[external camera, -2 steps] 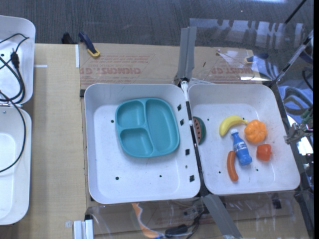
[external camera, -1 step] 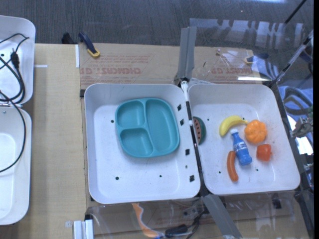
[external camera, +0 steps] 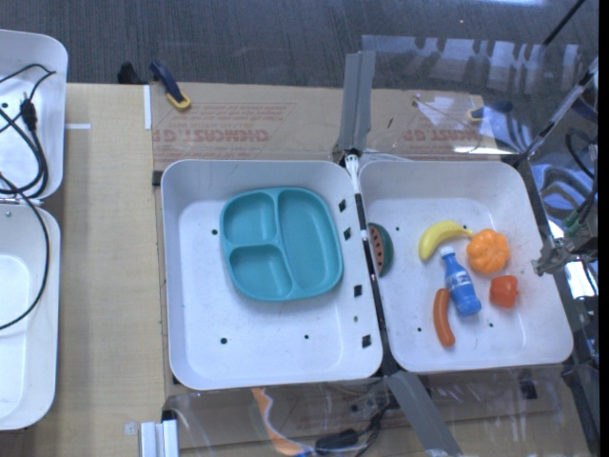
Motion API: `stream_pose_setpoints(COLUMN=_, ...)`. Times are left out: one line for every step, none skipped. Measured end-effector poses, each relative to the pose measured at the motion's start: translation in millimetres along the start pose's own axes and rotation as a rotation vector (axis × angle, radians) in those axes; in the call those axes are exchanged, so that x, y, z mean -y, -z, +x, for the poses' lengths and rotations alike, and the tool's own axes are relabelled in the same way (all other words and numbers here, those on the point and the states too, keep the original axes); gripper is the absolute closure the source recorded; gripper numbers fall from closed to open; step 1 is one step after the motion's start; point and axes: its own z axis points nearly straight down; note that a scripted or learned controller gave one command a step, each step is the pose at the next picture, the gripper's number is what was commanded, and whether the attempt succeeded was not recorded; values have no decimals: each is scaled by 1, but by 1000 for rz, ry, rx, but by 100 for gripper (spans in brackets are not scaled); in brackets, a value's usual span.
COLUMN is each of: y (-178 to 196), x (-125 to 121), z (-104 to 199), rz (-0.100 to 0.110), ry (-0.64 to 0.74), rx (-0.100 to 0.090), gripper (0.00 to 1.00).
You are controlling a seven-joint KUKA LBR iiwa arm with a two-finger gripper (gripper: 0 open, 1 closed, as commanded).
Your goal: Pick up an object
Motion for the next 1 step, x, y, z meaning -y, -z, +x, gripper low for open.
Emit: stream_pose_setpoints(y=22, x=0, z=-17, rz=-1, ry=-3, rx=1, gripper=100)
